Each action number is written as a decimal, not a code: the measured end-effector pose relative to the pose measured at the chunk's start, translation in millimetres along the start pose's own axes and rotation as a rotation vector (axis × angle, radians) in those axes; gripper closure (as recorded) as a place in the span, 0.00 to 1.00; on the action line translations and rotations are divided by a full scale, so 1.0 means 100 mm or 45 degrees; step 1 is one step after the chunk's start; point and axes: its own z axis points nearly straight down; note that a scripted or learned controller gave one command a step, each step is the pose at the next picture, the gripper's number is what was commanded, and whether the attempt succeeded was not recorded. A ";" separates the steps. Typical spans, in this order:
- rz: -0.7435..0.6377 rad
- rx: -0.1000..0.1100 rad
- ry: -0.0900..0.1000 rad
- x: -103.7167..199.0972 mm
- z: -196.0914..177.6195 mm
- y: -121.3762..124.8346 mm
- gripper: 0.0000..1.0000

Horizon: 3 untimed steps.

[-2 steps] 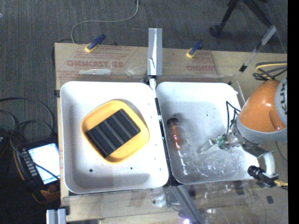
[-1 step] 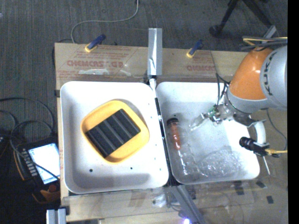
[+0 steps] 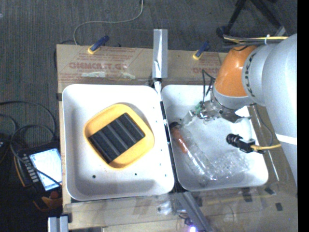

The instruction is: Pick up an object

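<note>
The arm reaches into the right bin point(image 3: 260, 175), its tool point(image 3: 208, 111) low near the bin's far left part; whether it is open or closed cannot be told. A clear plastic bottle point(image 3: 193, 151) lies just below it. The left bin point(image 3: 72, 129) holds a yellow-and-black pad point(image 3: 119, 135).

Arm point(image 3: 263, 76) reaches in from the right, over the right bin point(image 3: 251, 175), where a clear bottle point(image 3: 193, 149) lies along the left side. The left bin point(image 3: 77, 105) holds a yellow tray point(image 3: 99, 120) with a black ribbed insert point(image 3: 117, 137).
</note>
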 end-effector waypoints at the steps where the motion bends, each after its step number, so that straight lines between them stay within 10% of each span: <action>1: -0.048 -0.003 0.012 0.28 -1.11 -0.32 0.00; 2: -0.043 -0.001 0.013 0.14 0.00 -0.30 0.00; 3: 0.179 0.001 0.014 0.01 0.02 -0.21 0.00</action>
